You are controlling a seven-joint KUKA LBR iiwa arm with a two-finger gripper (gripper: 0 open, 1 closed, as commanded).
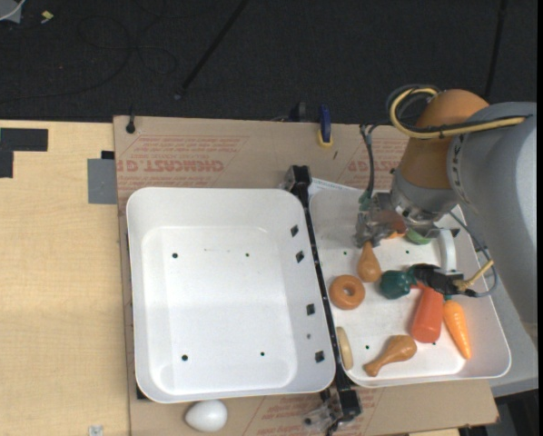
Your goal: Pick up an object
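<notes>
My gripper point(374, 232) reaches down into the far part of the right bin point(489, 363), under the orange wrist band. Just in front of it lies a small orange pear-shaped toy point(370, 264), close to or touching the gripper's tip. Further forward in the same bin lie an orange doughnut point(347, 292), a dark green toy point(397, 284), a red-orange pepper point(427, 315), a carrot point(458, 328) and a tan drumstick point(390, 353). A green piece point(420, 237) peeks out beside the wrist, partly hidden by it.
The left bin point(140, 243) sits beside the right one, with a black divider point(311, 271) between them. A beige disc point(344, 346) leans at the right bin's near-left wall. A white egg point(205, 415) lies on the board in front of the left bin.
</notes>
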